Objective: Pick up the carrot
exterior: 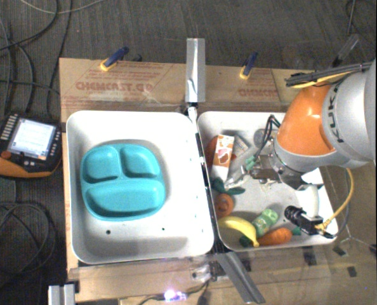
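Near the front wall of the right bin (328,199), the carrot (274,237) lay beside a banana (238,227); the gripper (236,182) hung farther back, jaws apart, holding nothing.

Red block lettering, printed upside down and too faint to read with certainty, runs across the cardboard sheet (144,84) lying beyond the bins, well away from the gripper (239,178) on its far side. Dark letters reading "KU", the start of the maker's name, stand on the grey arm (350,116) just above its orange band. The small carton (224,150) beside the gripper carries print too small to read.
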You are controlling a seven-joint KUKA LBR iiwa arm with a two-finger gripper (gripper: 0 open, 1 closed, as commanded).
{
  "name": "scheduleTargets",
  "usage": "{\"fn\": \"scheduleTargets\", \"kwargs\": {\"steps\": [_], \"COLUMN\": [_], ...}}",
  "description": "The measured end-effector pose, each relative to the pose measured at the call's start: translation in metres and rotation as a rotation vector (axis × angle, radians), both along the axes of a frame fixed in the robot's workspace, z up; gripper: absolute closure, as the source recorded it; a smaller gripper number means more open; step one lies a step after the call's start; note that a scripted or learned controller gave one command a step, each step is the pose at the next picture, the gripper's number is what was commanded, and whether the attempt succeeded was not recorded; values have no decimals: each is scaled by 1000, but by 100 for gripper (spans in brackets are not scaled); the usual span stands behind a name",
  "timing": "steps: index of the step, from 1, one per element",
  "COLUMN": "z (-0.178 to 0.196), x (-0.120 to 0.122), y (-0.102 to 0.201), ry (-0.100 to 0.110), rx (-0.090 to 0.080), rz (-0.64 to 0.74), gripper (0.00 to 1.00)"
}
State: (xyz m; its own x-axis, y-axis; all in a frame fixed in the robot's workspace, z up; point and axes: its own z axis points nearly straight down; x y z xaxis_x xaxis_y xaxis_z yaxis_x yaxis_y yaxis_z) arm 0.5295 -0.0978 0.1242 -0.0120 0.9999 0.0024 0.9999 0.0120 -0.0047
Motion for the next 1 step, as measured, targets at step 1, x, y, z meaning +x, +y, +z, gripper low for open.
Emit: {"fn": "scheduleTargets", "kwargs": {"steps": [1], "z": [8], "x": [0], "y": [0], "ry": [3], "rx": [1], "rz": [0], "gripper": [100]}}
